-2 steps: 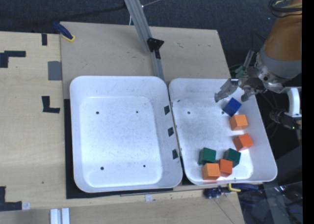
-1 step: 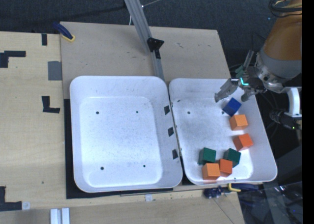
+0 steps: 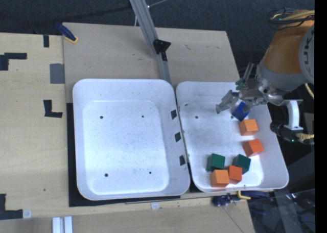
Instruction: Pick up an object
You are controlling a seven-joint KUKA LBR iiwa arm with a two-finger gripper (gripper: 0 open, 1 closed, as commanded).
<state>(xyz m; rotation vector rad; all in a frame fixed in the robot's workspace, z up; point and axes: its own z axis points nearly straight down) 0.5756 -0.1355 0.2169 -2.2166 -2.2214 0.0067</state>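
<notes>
I can read almost nothing here. At the right edge of the frame, the grey part of the arm (image 3: 306, 55) beside its orange band carries dark lettering, cut off by the frame; I cannot make out any whole word.

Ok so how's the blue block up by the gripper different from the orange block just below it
The blue block is blue and partly covered by the gripper, so little of it shows; the orange block is orange and shows whole. The blue block sits right at the gripper, while the orange block lies apart from it, further toward the bin's near end. Both are small blocks in the right bin.
</notes>
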